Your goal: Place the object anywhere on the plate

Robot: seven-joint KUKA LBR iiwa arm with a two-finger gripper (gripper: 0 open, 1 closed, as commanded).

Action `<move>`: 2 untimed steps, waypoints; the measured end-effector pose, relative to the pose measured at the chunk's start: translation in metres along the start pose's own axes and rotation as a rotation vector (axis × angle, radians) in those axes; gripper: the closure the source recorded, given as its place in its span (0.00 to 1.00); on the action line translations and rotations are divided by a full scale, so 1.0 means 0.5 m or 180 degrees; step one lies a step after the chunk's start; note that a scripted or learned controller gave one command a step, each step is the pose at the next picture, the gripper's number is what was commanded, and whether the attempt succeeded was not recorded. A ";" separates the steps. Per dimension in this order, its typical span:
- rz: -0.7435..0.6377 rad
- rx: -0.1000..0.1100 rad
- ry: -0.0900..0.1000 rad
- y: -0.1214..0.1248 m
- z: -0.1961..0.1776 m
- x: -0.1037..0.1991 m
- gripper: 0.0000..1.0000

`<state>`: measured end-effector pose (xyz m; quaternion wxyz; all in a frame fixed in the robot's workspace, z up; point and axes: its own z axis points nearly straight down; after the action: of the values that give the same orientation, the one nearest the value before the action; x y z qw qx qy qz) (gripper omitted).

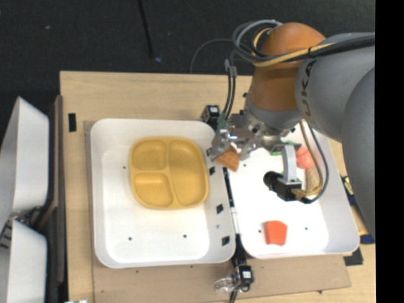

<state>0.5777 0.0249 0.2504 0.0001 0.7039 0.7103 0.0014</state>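
Observation:
A yellow plate (169,172) with three compartments lies in the left bin (113,232). My gripper (228,151) hangs over the divide between the two bins, just off the plate's right rim. It is shut on a small brown block (230,161), which shows between and just below the metal fingers (219,145). The block is lifted clear of the bin floor.
In the right bin (328,232), an orange-red block (274,232) lies near the front. A pink object (305,157) sits at the right, partly behind the arm. The grey arm with its orange band (284,68) covers the back of the right bin.

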 end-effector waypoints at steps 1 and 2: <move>0.0008 0.0000 -0.0007 0.028 0.028 0.097 1.00; -0.0001 0.0000 0.0002 0.041 0.003 0.214 1.00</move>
<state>0.5970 0.1321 0.2493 -0.0002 0.7038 0.7104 0.0016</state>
